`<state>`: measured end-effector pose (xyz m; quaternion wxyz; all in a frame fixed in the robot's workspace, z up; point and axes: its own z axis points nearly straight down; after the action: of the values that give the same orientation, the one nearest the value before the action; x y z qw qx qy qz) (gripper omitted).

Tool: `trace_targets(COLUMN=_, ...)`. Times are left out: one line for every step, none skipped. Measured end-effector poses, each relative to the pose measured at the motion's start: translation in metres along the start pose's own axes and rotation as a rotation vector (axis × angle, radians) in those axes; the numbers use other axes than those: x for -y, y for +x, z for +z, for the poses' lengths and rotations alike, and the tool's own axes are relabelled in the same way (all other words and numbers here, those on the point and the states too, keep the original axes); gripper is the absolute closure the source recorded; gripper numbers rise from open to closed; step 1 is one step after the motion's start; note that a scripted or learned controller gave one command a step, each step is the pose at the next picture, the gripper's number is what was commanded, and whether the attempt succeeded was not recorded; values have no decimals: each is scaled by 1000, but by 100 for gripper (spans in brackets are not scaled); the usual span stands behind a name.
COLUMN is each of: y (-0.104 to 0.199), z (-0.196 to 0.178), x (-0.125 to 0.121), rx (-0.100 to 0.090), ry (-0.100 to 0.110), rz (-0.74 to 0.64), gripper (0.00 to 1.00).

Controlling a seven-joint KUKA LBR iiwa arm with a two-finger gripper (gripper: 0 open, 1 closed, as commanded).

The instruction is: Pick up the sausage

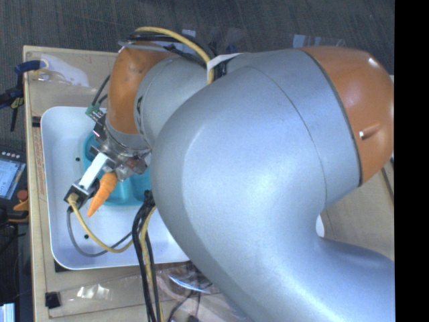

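**Ana:** Gripper (122, 166) first. Where is it, and is it spread or pressed together?

**Ben:** It hangs low over the left half of the white bin (57, 153), pointing down and toward the left. Whether it is spread, closed or pinching anything I cannot tell, because the wrist above it blocks the view.

**Ana:** Then take the rest from the biggest thing down.

**Ben:** The grey arm (268, 180) reaches in from the right and covers most of the view. One orange band shows near its elbow and another just above the wrist. Under it is the wooden bench (67, 62), whose bare top shows along the far left. The white bin rests on the bench, and its floor shows on the left and at the near corner.

**Ana:** What is inside the bin?

**Ben:** A teal thing (127, 192) lies on the bin floor right under the gripper. An orange carrot-shaped piece (100, 194) slants across the teal thing's left edge, its thick end up against the gripper and its point down to the left.

**Ana:** And the sausage?

**Ben:** I cannot tell where it lies — the arm hides much of the bin.
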<state>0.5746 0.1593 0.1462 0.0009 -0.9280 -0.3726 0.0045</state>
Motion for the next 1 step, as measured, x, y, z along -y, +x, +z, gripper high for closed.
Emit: trace_targets(y=-86, z=-129, x=-12, rx=-3, ry=-2, rz=-128, gripper=100)
